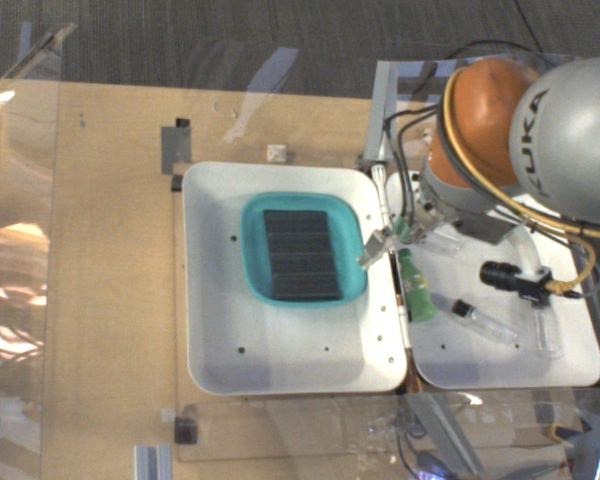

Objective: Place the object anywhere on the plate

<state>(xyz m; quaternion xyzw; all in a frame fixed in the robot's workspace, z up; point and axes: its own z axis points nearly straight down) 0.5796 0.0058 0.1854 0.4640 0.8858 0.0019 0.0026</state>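
A teal plate (352, 230) with a dark ridged insert lies in the left white bin (280, 363), toward its upper middle. My gripper (380, 246) hangs over the divide between the two bins, just off the plate's right rim. A green tube-shaped object (416, 290) lies in the right bin (500, 368) along its left wall, directly below the gripper. The wrist hides the top end of the green object, so contact between it and the gripper is unclear.
The right bin also holds a black marker-like object (510, 278) at the right, a small clear tube with a dark tip (480, 320) and another clear piece (543, 330). The arm's orange band (485, 108) and cables overhang the right bin's upper part.
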